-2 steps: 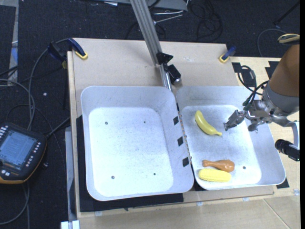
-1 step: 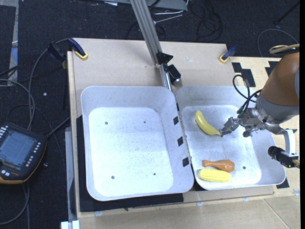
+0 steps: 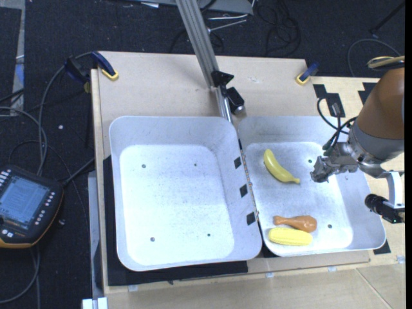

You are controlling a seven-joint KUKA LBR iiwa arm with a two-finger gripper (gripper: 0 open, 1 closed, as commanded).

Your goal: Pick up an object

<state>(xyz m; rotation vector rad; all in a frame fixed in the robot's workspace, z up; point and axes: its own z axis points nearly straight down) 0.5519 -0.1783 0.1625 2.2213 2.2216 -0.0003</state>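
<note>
The gripper (image 3: pixel 320 173) hovers just right of the banana (image 3: pixel 280 168) in the right bin (image 3: pixel 360 240), finger state indiscernible, so it should center over the banana's middle before descending.

Left bin (image 3: pixel 129 140), handheld controller (image 3: pixel 22 205) on floor, yellow clamps (image 3: pixel 108 73) at bench corners.

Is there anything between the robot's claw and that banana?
No. In the camera view, only bare white bin floor separates the gripper from the banana.
</note>
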